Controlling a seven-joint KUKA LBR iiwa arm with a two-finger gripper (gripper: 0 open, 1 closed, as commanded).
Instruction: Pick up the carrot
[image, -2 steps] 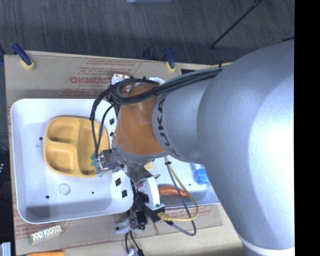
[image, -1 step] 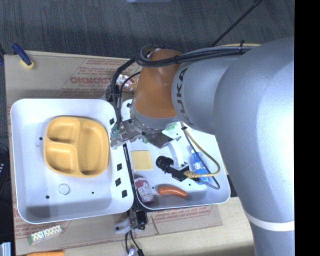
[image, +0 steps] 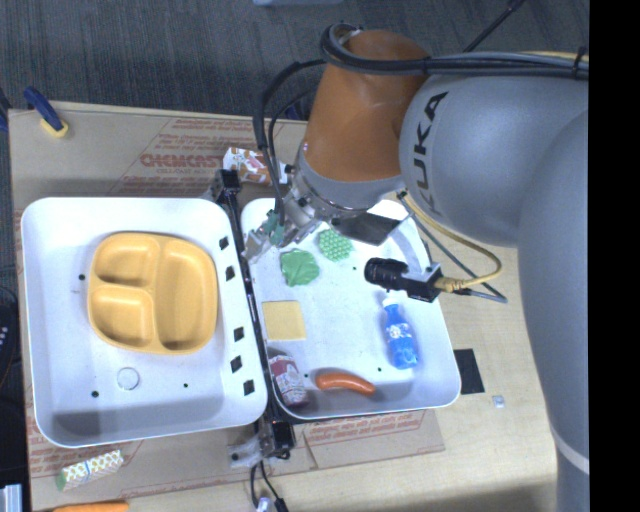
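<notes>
The carrot (image: 343, 381), orange and lying flat, rests near the front edge of the right bin (image: 436, 368). My gripper (image: 268, 237) hangs low over that bin's back left corner, close to the divider between the bins and far behind the carrot. The big grey and orange wrist above it covers the back of the bin.
In the right bin lie two green leafy pieces (image: 298, 266), a yellow square slice (image: 284, 320), a blue bottle (image: 400, 336) and a small dark-red packet (image: 285, 378) just left of the carrot. The left bin (image: 50, 400) holds a yellow divided plate (image: 155, 290).
</notes>
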